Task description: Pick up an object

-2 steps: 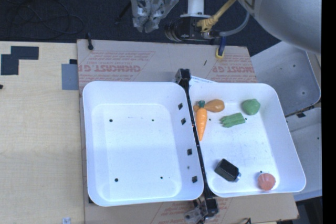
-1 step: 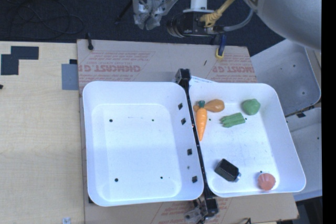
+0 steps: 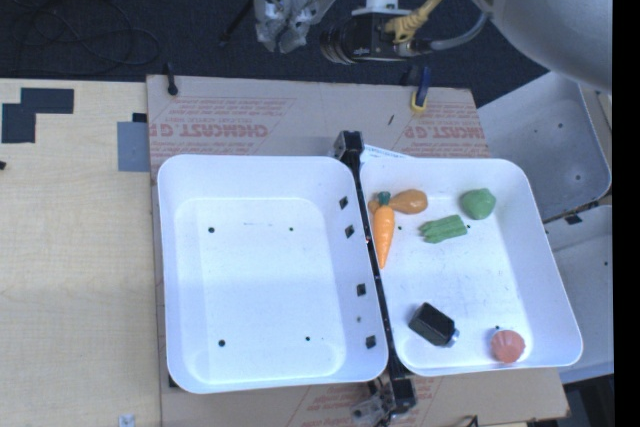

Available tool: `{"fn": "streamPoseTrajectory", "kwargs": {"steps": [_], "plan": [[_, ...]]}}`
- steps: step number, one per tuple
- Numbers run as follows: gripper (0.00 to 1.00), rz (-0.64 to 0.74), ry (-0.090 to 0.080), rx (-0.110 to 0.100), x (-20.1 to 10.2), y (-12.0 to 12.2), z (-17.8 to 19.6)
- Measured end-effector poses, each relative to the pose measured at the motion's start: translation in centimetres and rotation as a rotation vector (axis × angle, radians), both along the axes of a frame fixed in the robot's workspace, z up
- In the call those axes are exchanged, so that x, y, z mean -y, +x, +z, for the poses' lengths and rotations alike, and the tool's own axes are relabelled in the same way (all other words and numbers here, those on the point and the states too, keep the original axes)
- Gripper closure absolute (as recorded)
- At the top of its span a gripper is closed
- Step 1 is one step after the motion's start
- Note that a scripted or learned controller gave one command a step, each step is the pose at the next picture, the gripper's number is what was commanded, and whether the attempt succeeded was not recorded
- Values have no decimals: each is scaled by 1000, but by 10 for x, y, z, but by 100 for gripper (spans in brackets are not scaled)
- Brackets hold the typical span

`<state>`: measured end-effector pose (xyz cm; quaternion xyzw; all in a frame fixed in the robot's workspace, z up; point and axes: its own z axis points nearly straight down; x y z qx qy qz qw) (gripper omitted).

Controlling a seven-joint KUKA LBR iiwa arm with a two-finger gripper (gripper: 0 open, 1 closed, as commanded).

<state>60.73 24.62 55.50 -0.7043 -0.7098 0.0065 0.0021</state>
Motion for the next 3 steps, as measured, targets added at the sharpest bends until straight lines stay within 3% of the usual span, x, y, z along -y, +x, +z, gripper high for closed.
{"fn": "streamPoseTrajectory", "kwargs": {"steps": [3], "plan": [[100, 15, -5, -12, -6, -1, 27]]}}
